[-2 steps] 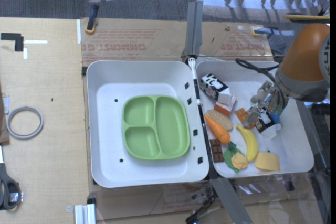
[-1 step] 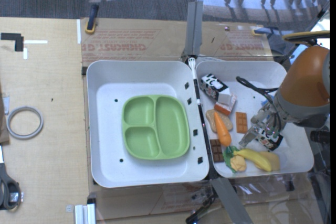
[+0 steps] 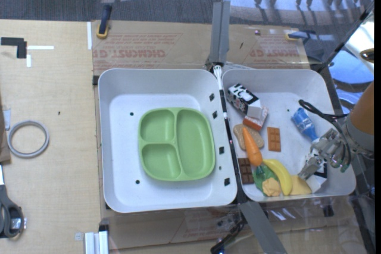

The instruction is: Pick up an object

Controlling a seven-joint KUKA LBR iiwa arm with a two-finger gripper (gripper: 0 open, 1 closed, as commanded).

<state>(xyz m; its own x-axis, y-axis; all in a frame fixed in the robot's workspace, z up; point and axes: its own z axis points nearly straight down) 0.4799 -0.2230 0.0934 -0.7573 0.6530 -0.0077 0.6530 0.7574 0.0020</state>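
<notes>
1. Yellow plastic marks the nearest candidate: a toy banana lies in the lower part of the right bin, beside a pale yellow wedge at the bin's front edge.
2. Just left of the banana lie an orange carrot with a green top, a brown chocolate bar and a small orange-brown wafer; further back sit a black-and-white carton and a blue crumpled packet.
3. The gripper hangs low over the right bin's near right corner, just right of the wedge and banana. Whether its fingers are apart or together cannot be told, and nothing is seen between them.
4. By this reading the task is at the approach step: the tool is down among the toys but no grasp shows.
5. The next move would call for centring over one item, likely the wedge or banana, and closing squarely, since the items crowd each other and the bin wall is near.
6. The left bin holds a green divided plate, well apart from the arm.
</notes>
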